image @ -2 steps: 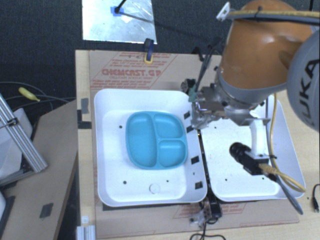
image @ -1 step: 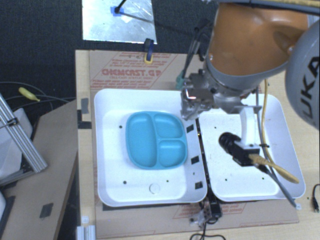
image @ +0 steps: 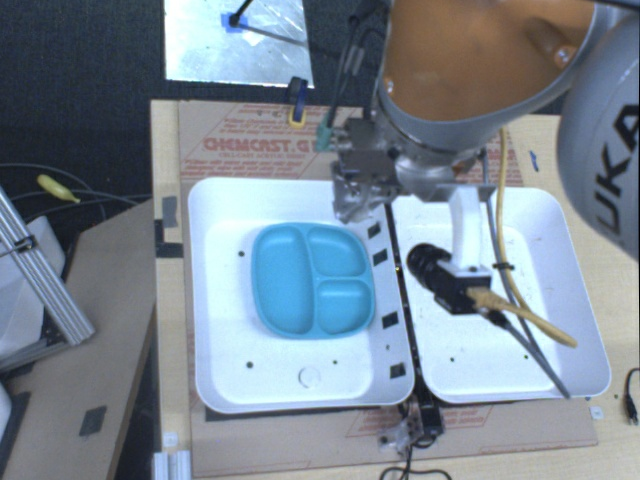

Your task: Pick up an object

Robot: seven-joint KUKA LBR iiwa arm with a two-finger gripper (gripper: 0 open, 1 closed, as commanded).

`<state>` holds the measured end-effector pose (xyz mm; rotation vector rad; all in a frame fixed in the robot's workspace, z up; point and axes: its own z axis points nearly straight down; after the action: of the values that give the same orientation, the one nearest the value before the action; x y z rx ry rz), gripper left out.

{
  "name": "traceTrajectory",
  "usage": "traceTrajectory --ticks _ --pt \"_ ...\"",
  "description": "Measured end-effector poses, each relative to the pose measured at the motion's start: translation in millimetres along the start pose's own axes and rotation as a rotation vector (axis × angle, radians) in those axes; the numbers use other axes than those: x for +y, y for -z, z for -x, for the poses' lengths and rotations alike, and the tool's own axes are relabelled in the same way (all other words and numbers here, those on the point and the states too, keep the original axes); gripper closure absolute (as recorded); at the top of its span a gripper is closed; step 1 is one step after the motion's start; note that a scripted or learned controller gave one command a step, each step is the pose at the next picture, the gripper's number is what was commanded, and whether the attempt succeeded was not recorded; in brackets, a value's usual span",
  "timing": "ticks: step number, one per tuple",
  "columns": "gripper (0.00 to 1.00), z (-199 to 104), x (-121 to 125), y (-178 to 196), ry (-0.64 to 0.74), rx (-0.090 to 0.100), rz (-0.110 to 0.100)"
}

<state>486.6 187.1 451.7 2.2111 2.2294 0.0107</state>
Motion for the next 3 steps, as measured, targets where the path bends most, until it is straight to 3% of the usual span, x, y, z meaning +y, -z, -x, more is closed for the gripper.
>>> traceTrajectory --ticks 1,2,3 --pt "1.00 81.5 -0.1 2.9 -0.015 -0.005 -0.003" --pt "1.00 -21.6 -1.2 -14.6 0.005 -0.001 -0.006" --pt "1.00 -15.9 0.7 -2.1 0.000 -0.001 -0.001"
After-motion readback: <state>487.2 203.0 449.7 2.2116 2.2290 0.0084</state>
